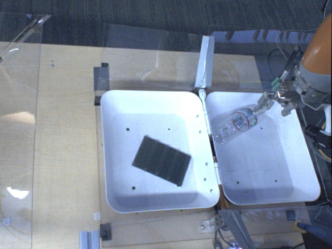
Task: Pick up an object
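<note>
A clear plastic bottle [236, 124] lies on its side in the right bin [270, 180], near the bin's far left corner. A dark grey flat rectangular pad [162, 160] rests slantwise on the floor of the left bin [119, 139]. My gripper [275, 107] hangs over the far right part of the right bin, below the orange band of the arm [317, 56]. Its two fingers stand apart, open, with nothing between them. The left fingertip [263, 104] is close to the bottle's right end; I cannot tell if it touches.
A metal divider post [205, 61] rises behind the seam between the bins. Cables [316, 134] hang along the right bin's right rim. The wooden bench [52, 139] spreads to the left under a clear sheet.
</note>
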